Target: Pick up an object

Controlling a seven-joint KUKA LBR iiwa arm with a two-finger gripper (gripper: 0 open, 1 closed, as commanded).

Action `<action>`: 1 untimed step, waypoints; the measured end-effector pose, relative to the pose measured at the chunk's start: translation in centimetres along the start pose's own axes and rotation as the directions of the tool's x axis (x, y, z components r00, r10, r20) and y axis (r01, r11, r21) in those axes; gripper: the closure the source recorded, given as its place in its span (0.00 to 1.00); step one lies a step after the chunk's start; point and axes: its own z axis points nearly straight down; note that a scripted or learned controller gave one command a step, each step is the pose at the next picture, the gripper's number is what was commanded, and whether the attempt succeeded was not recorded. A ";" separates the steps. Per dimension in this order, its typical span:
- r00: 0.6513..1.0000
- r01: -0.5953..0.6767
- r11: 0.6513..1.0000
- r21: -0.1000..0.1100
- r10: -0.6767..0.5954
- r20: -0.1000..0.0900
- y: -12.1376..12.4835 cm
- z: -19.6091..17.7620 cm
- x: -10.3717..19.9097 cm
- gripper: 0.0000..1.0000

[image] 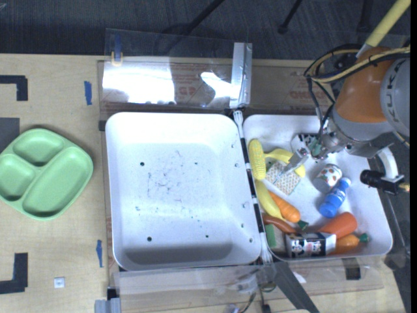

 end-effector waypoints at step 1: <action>0.989 0.150 0.989 0.001 -0.150 0.001 -1.4 -7.9 -0.2 0.00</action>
